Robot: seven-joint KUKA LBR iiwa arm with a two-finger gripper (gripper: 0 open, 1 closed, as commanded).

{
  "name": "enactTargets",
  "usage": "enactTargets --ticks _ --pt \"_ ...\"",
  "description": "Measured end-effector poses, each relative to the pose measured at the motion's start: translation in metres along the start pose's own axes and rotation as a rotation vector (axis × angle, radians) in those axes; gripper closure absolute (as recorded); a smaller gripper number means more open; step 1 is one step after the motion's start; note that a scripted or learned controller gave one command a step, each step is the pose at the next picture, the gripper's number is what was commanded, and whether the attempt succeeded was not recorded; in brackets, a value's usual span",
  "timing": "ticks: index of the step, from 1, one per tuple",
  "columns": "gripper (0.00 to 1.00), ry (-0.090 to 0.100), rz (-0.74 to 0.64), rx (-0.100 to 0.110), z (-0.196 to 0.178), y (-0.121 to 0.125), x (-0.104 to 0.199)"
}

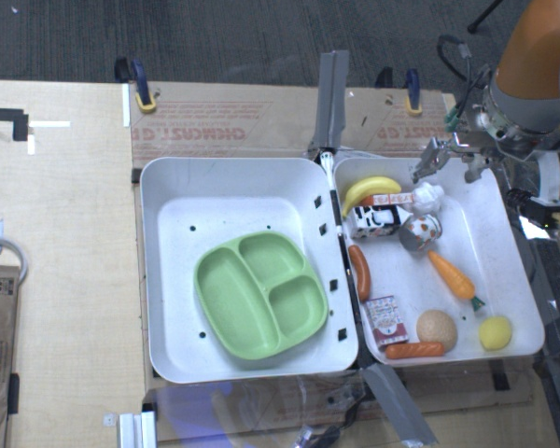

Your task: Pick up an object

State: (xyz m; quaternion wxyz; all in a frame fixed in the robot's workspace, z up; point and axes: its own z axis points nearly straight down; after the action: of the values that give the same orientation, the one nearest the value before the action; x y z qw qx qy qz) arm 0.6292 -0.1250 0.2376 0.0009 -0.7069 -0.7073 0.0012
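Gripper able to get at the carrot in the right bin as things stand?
Probably yes. The carrot lies on bare bin floor, apart from the grey item above it and the round bun below it, with nothing over it. The gripper sits over that bin's far edge.

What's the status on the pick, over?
Gripper open above right bin's far edge, holding nothing. Banana, carrot, lemon untouched. Nothing blocking.

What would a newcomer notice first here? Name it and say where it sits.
The green divided plate lies alone in the left bin. The right bin is crowded with toy food: a banana at the far end, a carrot mid-bin, a lemon in the near right corner. The gripper hangs over that bin's far edge.
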Motion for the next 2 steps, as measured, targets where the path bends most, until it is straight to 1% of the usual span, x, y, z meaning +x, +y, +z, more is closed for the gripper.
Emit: enactTargets --ticks 1,2 --pt "0.00 0.000 -0.090 0.000 0.135 -0.005 -0.054" --pt "1.00 0.000 -0.088 -0.002 0.124 -0.005 -0.054"
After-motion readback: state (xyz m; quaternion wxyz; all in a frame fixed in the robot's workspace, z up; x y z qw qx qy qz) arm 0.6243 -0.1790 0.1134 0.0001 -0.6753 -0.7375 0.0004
